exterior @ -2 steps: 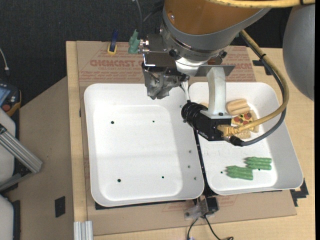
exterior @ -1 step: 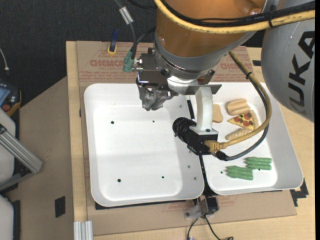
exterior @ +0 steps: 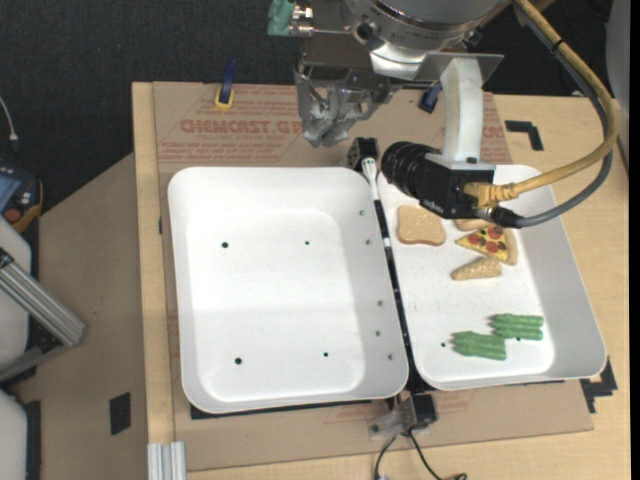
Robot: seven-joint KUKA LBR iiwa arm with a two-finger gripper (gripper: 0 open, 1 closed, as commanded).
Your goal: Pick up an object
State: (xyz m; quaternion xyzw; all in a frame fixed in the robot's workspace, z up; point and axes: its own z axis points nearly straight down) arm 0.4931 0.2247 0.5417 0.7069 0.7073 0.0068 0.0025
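Observation:
My gripper hangs over the cardboard just behind the back rim of the left bin, near the divide between the two bins. Nothing shows under or in it. The right bin holds the loose objects: a tan toast slice, a pizza slice with red dots, a pale tan wedge, and two green bean pieces. All of them lie to the right of and in front of the gripper.
A black cylindrical part with a yellow hose overhangs the right bin's back edge, beside a white bracket. A blue and yellow clip sits on the cardboard at the back left.

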